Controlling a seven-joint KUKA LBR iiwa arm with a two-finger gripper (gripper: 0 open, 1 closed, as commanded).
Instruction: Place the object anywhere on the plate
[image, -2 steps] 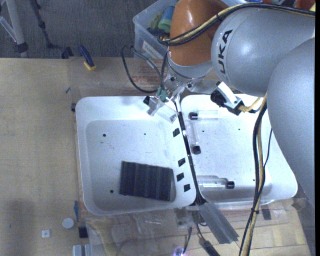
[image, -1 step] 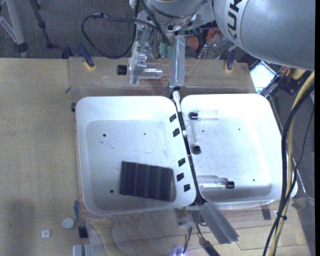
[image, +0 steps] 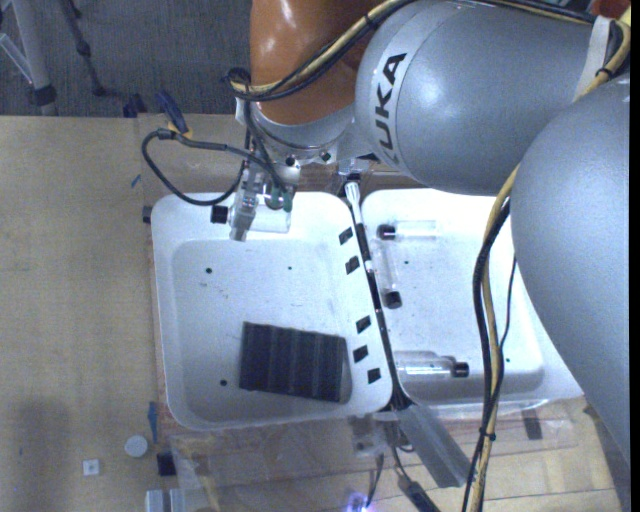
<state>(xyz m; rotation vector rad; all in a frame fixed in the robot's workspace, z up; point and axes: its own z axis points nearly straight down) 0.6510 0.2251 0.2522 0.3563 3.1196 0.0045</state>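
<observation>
The plate (image: 290, 362) is a dark, ribbed rectangle lying flat in the near part of the left bin (image: 190, 300). My gripper (image: 258, 205) hangs over the far edge of that bin, well behind the plate and apart from it. A small greenish bit (image: 280, 200) shows at the gripper's tip, too small to identify. In the right bin (image: 520, 350) lie three clear tubes with black ends: one at the back (image: 405, 231), one along the divider (image: 385, 275) and one at the front (image: 430, 366).
The big grey arm (image: 480, 90) covers the upper right of the view and part of the right bin. A black cable (image: 165, 170) loops left of the wrist. Black markers (image: 360, 325) line the divider between the bins. Small loose parts (image: 135, 445) lie on the bench at the near left.
</observation>
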